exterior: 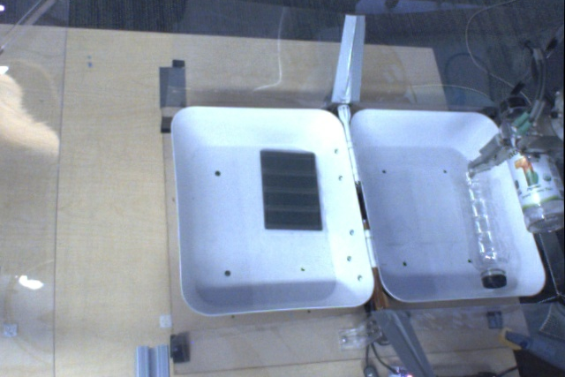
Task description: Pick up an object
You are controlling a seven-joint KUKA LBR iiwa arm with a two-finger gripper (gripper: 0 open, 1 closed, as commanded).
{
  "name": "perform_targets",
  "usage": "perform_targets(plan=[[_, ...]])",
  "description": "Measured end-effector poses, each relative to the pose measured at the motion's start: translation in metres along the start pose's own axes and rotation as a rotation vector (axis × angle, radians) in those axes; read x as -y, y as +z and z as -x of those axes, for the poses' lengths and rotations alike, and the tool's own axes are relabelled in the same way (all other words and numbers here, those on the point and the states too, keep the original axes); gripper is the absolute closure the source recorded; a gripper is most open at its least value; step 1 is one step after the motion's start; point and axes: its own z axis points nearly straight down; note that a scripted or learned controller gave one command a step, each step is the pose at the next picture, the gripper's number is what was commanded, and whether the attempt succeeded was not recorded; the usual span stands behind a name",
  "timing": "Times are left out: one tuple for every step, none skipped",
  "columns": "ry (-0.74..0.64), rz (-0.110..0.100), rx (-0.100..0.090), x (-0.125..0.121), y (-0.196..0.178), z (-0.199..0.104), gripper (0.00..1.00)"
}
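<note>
Along the right white bin's (415, 216) right wall a clear plastic bottle (485, 225) lay, no label readable; the jaws' (510, 141) state could not be told.

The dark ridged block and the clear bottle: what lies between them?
In the camera view, bare white bin floor and the two bins' meeting rims separate the block from the bottle.

Matt white plastic bins (203, 190) on a pale wood bench (97, 216).

Dark ridged block (291, 190) in left bin (199, 190); clear bottle (485, 225) right.
</note>
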Motion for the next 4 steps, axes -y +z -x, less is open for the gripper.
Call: perform_targets(plan=[[-0.010,0.001,0.001,0.031,0.044,0.015,0.00],[-0.084,0.004,0.001,0.019,0.157,0.015,0.00],[0.128,0.046,0.018,0.032,0.171,0.000,0.00],[-0.070,0.002,0.000,-0.017,0.129,-0.026,0.00]])
